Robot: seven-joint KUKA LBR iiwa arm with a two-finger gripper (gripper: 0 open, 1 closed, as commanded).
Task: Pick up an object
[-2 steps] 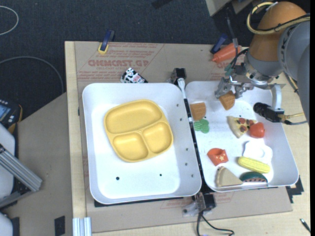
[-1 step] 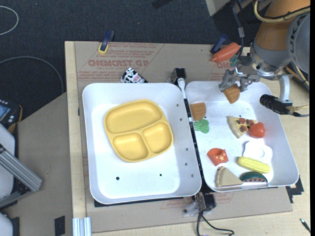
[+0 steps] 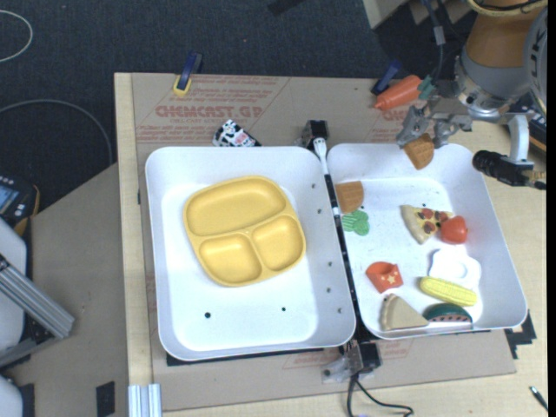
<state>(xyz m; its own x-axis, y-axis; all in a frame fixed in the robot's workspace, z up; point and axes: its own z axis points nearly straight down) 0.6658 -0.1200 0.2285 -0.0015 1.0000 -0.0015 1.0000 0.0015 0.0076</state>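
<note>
We are seeing a small brown piece (image 3: 420,153) hanging between the closed fingers of the gripper (image 3: 423,139), above the right bin's (image 3: 499,259) far rim, its shape staying unclear, arm (image 3: 504,24) being cut off at top, yellow tray (image 3: 244,229) lying in left bin (image 3: 165,259).

Robotics lab, robot arm (image 3: 504,33), clamped bench board (image 3: 261,111), loose cables (image 3: 365,398)

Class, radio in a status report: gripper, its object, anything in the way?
Gripper raised over right bin's far edge, shut on brown toy piece. Nothing in the way.
</note>
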